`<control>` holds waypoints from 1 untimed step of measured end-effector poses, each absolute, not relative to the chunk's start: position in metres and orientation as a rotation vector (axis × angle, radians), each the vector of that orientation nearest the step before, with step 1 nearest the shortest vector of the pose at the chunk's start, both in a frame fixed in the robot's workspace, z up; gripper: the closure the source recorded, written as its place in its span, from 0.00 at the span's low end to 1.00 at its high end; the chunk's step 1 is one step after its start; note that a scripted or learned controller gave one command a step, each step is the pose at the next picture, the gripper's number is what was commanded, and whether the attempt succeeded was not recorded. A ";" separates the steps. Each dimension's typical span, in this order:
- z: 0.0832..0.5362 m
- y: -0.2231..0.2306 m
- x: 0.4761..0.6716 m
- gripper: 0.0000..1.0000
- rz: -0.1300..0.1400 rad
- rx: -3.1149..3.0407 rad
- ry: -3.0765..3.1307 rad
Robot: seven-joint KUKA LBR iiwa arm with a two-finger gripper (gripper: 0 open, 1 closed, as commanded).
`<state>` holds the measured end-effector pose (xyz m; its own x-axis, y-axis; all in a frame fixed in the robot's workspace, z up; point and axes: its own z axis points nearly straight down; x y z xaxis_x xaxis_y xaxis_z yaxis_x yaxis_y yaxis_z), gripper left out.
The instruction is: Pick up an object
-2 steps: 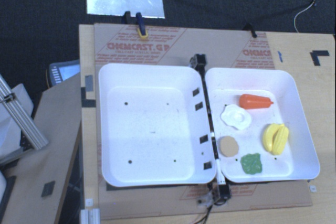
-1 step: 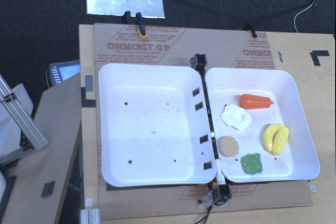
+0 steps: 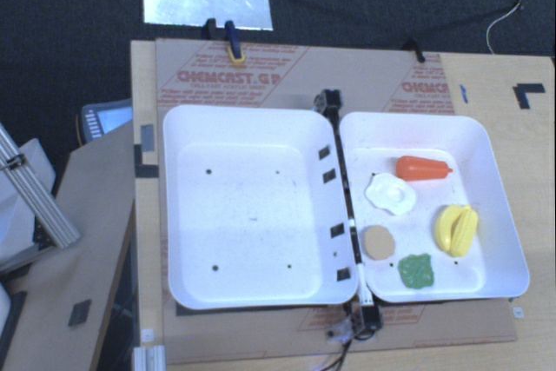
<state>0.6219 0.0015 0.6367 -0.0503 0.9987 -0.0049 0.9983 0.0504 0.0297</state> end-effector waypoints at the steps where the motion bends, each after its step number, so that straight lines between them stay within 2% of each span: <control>1: 0.648 0.002 0.622 1.00 0.031 2.142 2.261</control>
